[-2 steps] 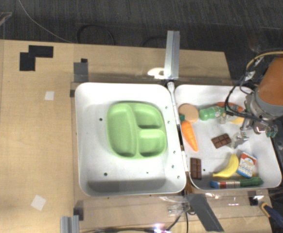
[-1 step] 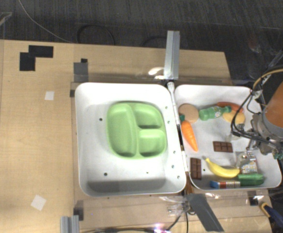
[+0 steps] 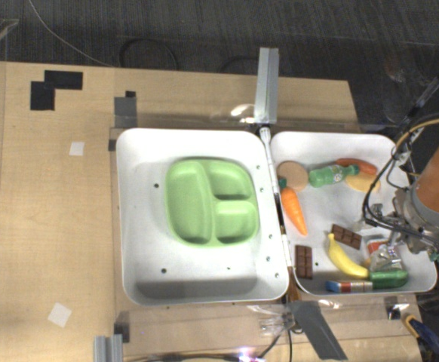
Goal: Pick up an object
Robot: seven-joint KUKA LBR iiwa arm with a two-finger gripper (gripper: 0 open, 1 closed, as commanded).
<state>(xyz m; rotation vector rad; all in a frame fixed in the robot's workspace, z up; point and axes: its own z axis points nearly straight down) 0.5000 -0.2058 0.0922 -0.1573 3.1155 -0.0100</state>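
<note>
In the right bin point(image 3: 321, 143), a carrot point(image 3: 294, 211) lies by the left wall, a ball point(image 3: 293, 175) and green bottle point(image 3: 333, 175) sit toward 12 o'clock, and two chocolate bars point(image 3: 303, 261) point(image 3: 347, 237), a banana point(image 3: 344, 259), a marker point(image 3: 348, 286) and a green tube point(image 3: 388, 279) crowd toward 6 o'clock. The gripper point(image 3: 391, 253) hangs at 4 o'clock, just above the tube and beside the banana's tip; I cannot tell how its fingers stand. The left bin point(image 3: 140, 225) holds a green tray point(image 3: 210, 201), with bare floor around it and wooden surface point(image 3: 46, 225) beyond.

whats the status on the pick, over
Gripper low in right bin, grasp unclear. Over green bottle, beside banana. Chocolate bar close by.
</note>
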